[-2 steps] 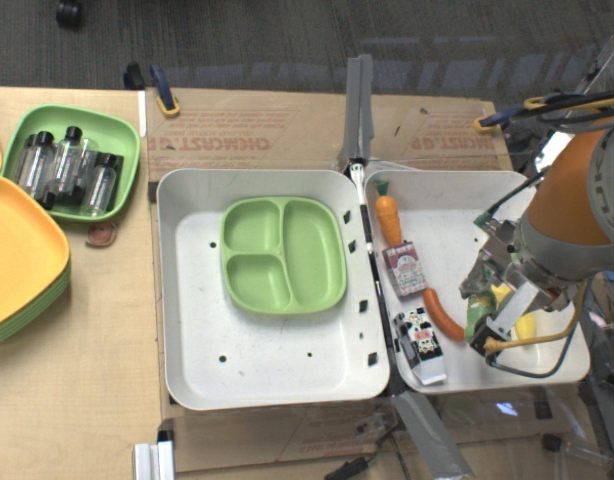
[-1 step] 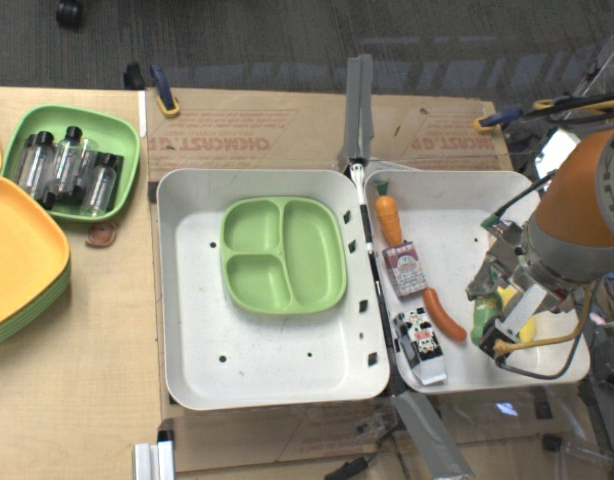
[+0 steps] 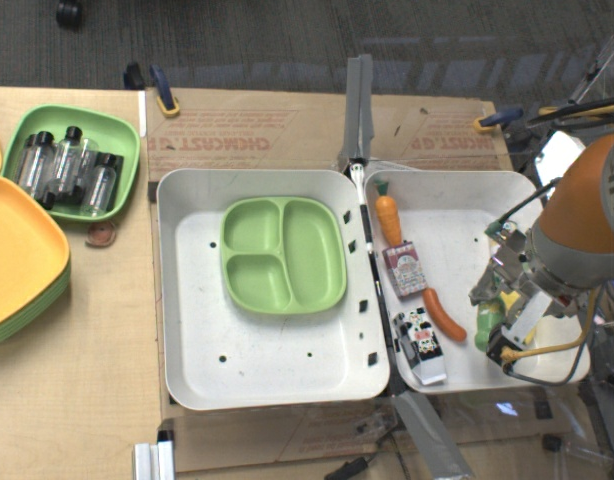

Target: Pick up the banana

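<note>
Banana (image 3: 485, 320), or what looked like it (a yellow-green bit, mostly covered), lay in the right bin (image 3: 452, 218), toward its right wall & nearer the front rim than the back. Gripper (image 3: 499, 313) sat directly over it, low inside the bin, so the step in hand was prob. the grasp itself, w/ the lift not yet done. Couldn't tell if the tool was wide, narrow or clamped on anything, since the wrist body blocked that. Next move, I'd judge, called for a firm closure across the banana's body, then a straight lift clear of the bin's rim w/o dragging neighbours. Toy sausage (image 3: 446, 315), nearer the bin's middle, was the closest of them. Carrot (image 3: 387, 218), maroon packet (image 3: 404, 269) & black-and-white carton (image 3: 423, 342) lined the bin's left wall, well apart. Hard to read: banana's full length, which way it curved, whether the gripper touched it, and the bin's right wall behind the arm.
</note>
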Available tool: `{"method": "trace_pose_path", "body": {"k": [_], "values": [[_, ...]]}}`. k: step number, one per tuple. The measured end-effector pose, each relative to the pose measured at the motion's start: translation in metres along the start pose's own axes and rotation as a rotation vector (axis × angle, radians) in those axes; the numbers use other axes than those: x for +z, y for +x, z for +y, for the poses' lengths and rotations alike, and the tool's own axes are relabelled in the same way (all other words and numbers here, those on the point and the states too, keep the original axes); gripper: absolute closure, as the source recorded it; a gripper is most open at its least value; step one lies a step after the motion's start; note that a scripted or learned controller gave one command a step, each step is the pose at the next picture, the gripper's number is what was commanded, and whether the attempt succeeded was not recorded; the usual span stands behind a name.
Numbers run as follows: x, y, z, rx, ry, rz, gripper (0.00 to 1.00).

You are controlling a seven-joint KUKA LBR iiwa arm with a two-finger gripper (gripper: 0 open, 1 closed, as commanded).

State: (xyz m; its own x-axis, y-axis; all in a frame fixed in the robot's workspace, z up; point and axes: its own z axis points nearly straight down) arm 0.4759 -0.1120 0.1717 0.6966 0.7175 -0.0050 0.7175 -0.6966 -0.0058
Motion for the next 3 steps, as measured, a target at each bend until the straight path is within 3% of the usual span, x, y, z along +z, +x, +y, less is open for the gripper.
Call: {"method": "trace_pose_path", "body": {"k": [1, 2, 3], "values": [[-0.016, 0.011, -0.009, 0.447, -0.002, 0.001, 1.00], [-0.009, -0.026, 0.026, 0.194, 0.000, 0.001, 1.00], [0.014, -0.017, 0.016, 0.572, 0.001, 0.000, 1.00]]}}
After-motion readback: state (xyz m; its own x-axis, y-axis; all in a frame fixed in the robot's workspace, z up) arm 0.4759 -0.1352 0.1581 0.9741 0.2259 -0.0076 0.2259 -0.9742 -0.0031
